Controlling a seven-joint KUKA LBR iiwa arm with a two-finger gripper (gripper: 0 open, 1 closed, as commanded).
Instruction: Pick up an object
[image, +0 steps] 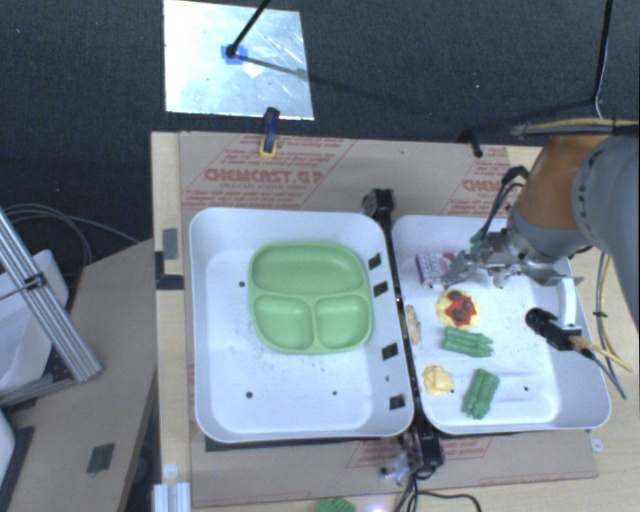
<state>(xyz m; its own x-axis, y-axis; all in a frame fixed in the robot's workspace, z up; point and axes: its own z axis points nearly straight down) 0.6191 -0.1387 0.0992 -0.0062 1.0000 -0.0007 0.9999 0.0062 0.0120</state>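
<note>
The left white bin (215, 330) holds a green plate (310, 297) with three compartments, lying flat near the bin's middle; nothing lies on the plate; small dark specks dot the bin floor around it. Both bins rest on a brown board with red lettering (262, 172), which shows behind them.

On the wall between the two bins, a small tan piece (412, 322) lies about halfway along its length.

The right white bin (580, 400) holds the loose objects to pick from; a small purple-and-white packet (431, 266) lies at its far left; in front of that sits a yellow round toy with a red topping (458, 308); just in front of this lies a green pod-shaped toy (467, 343); a small yellow lump (437, 379) sits toward the bin's front left, with a second green pod-shaped toy (480, 392) just to its right, lying nearly front to back.

The gripper (462, 268) hangs low over the far part of the right bin, just right of the packet and behind the yellow round toy; whether it is wide or narrow cannot be told, and nothing shows held in it; the grey arm with its orange band (560, 195) comes in from the right.
</note>
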